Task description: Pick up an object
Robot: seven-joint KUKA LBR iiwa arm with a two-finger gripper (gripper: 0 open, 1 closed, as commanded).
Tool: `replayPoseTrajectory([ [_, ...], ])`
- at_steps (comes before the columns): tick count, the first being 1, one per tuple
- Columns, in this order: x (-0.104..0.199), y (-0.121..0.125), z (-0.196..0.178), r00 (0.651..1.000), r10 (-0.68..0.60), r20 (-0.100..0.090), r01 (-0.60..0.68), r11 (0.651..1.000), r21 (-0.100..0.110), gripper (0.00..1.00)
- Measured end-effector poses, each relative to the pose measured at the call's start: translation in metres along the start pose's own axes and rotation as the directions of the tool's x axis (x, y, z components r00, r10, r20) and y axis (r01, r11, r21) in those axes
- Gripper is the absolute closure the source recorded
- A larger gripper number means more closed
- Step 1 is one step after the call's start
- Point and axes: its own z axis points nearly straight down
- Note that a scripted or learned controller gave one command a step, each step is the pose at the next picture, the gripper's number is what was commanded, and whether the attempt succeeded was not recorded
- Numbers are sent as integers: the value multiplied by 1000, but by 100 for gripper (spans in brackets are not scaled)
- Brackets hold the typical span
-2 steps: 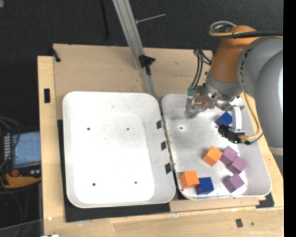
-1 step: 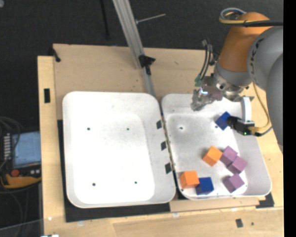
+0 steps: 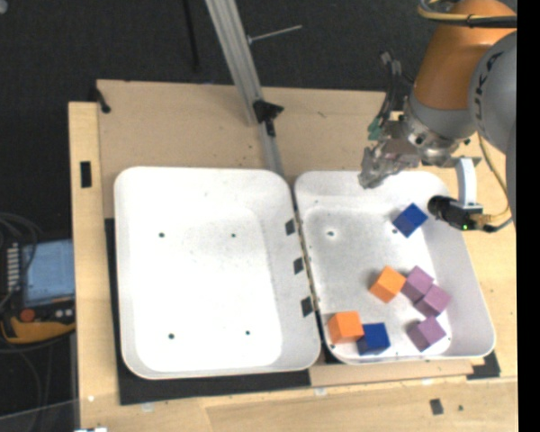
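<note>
Camera view, from up over the bench: the arm's gripper (image 3: pixel 375 171) hangs over the far rim of the right bin (image 3: pixel 342 187), and its tip is too small and dark from here for me to tell how its jaws stand; nothing shows in its grasp. The blocks all lie in that right bin; a blue cube (image 3: pixel 410 219) sits nearest the gripper, well apart from the cluster toward the near corner (an orange cube (image 3: pixel 388 283), three purple cubes (image 3: pixel 424 302), another orange one (image 3: pixel 346 326) touching a second blue one (image 3: pixel 373 338)). The left bin (image 3: pixel 202 268) lies alongside. I'd judge these small blocks light, stiff and not fragile; the lone blue cube looks easiest, pinched across two opposite flat faces.
</note>
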Motion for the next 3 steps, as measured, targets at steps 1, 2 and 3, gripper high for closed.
replayPoseTrajectory([
  [1, 37, -22, -6, 1000, -4, -1, 4, 1000, 6, 100],
  [2, 74, -43, -2, 1000, -4, -1, 4, 1000, 7, 100],
  [3, 117, -67, 7, 1000, -4, -1, 4, 1000, 8, 100],
])
